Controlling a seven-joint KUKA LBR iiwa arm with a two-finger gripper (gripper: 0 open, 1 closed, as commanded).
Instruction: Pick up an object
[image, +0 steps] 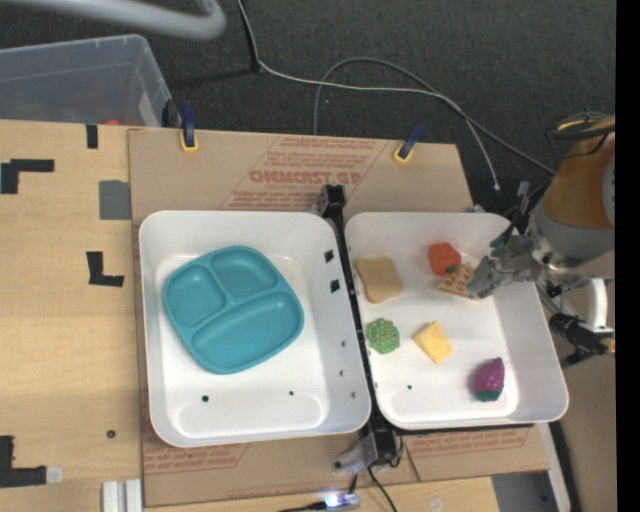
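I see my gripper (478, 282) low in the right bin (520, 400), right by a small waffle piece (455, 281). I cannot tell if it pinches it. A red toy (443, 257) sits just beside the waffle piece.

Arm (580, 205) low, reaching from right

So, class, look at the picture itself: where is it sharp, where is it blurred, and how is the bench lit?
Camera view: lighting is soft and even, with faint shadows under the teal tray and no strong glare on the white bins; the toy foods such as the yellow wedge are fairly sharp; the gripper is smeared and indistinct; the pale object along the top edge is out of focus.
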